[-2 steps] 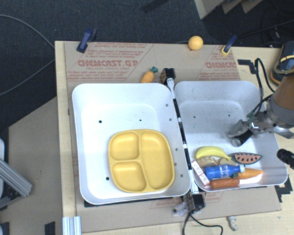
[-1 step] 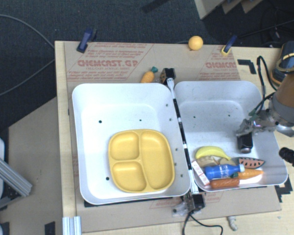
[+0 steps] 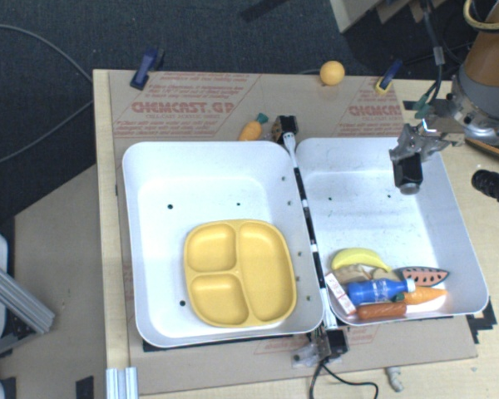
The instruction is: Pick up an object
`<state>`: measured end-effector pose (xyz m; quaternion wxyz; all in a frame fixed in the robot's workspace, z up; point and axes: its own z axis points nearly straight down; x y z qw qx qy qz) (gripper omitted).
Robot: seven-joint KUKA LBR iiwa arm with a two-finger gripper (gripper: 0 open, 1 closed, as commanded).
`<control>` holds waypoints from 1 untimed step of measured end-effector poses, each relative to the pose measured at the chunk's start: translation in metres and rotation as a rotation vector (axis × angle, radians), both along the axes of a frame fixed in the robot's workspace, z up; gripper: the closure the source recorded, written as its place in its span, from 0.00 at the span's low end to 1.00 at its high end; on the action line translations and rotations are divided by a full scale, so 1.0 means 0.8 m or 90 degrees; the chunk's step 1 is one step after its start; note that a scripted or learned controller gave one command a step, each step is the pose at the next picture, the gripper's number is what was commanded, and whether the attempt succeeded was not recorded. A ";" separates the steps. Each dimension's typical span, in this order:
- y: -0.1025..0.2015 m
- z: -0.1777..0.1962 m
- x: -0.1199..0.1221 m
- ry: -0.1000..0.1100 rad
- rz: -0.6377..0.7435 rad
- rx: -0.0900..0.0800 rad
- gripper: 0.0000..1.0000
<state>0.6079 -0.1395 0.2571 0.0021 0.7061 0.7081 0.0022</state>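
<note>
From my remote station I cannot resolve the fingers of the dark two-finger hand (image 3: 408, 178); they merge into one black block above the right shallow white plastic bin (image 3: 449, 214). The grey arm with the orange band (image 3: 486, 73) is cut off by the right and top picture edges. In that bin's near corner, the yellow banana (image 3: 359, 260) is partly covered by the blue plastic bottle (image 3: 377, 290), and the reddish sausage-shaped item (image 3: 381, 311) lies partly under that bottle. The small orange-and-dark object (image 3: 253, 129) behind the left shallow white plastic bin (image 3: 150, 223) is too small to identify.
</note>
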 end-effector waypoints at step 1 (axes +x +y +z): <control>0.087 -0.023 -0.004 0.006 0.000 0.002 1.00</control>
